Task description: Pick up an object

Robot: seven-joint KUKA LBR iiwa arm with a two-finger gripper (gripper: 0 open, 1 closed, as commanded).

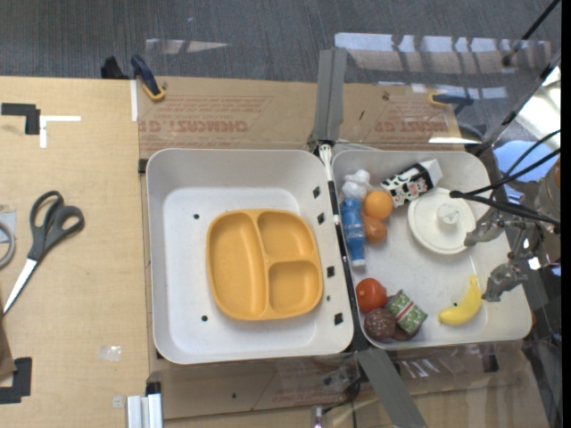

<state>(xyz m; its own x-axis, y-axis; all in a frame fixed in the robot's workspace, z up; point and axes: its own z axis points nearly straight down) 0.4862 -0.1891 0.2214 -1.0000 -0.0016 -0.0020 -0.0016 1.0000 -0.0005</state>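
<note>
Down in the right bin (446, 328), a yellow banana (462, 305) lies just left of the gripper (508, 257), not touching it. Its fingers are spread apart with nothing between them. A white lid (443, 223) sits just beside the hand, further up.

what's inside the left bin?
The left bin holds one yellow divided tray, lying flat, its three compartments bare. The bin floor under the tray is covered, so anything beneath it can't be seen.

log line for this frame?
gripper: right bin, right edge, above banana | holding: nothing seen | left bin: yellow tray
</note>
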